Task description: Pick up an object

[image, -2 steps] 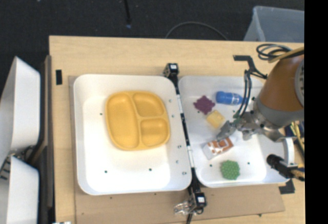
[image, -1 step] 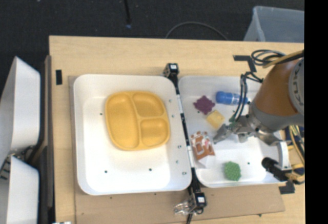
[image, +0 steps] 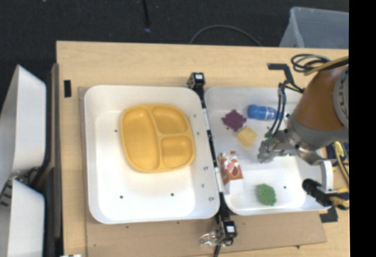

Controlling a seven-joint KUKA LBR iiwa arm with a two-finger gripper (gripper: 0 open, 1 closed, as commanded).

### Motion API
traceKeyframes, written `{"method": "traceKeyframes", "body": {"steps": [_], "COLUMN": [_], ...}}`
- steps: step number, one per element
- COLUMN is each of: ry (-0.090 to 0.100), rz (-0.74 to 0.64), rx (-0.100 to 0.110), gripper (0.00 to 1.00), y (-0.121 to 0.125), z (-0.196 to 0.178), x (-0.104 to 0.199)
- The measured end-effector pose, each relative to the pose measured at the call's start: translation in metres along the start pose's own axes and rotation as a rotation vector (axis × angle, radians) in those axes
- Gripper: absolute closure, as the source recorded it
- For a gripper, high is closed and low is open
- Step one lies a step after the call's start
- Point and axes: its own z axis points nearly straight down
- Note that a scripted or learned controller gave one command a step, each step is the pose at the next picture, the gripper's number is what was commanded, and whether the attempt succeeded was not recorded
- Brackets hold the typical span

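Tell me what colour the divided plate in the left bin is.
Yellow. The divided plate shows best in the camera view.

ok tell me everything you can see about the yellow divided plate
The yellow divided plate lies flat in the left bin, a little above its middle. It looks like matte moulded plastic with rounded corners and raised ridges splitting it into three compartments: one large on the left, two smaller on the right. Nothing sits in it, and only the bin floor touches it.

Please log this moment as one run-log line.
claw: low in right bin, grasp unclear | nearest: yellow block | green object: loose | left bin: yellow divided plate
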Motion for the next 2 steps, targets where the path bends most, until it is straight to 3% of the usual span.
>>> {"method": "traceKeyframes", "body": {"steps": [2], "ry": [-0.002], "rz": [-0.011], "rx": [-0.003], "gripper": [1.00], "y": [0.001], "z": [-0.090], "x": [0.002]}}
